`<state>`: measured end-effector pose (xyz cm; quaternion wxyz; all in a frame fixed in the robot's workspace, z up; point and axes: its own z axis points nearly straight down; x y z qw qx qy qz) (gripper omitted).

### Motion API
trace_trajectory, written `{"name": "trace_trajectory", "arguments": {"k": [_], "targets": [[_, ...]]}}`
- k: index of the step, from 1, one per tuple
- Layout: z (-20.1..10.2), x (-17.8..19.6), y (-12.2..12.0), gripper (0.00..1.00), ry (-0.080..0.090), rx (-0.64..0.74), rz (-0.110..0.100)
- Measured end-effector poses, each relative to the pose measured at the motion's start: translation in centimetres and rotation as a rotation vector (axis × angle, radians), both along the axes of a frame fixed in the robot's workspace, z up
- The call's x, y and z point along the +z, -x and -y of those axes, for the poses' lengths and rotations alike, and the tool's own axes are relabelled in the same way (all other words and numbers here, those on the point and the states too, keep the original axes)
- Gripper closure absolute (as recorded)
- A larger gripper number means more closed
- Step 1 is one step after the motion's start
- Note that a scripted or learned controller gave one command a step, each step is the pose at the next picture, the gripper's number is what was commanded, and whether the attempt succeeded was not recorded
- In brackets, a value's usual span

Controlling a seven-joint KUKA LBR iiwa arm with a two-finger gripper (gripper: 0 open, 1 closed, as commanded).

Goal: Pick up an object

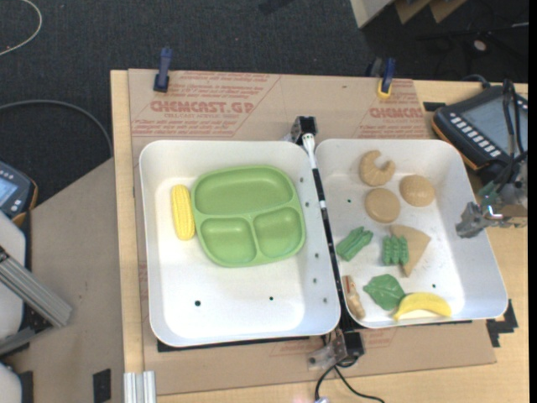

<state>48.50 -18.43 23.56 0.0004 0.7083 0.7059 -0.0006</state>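
At right edge of right bin [478, 250]: gripper [471, 222] (grip state indiscernible), well apart from near banana [422, 306].

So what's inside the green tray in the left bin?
All three compartments of the green tray look bare. The corn lies outside it, beside its left edge, on the bin floor. What's under the tray is covered.

Both white bins [159, 250] look like smooth glossy plastic, same for the green divided tray [247, 217]; the table [252, 99] at 12 o'clock is matt brown cardboard-ish.
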Motion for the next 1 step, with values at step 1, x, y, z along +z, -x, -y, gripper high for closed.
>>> {"name": "trace_trajectory", "arguments": {"k": [1], "targets": [[-0.72,-6.69,-7.32,1.0,0.001,0.007,0.006]]}}
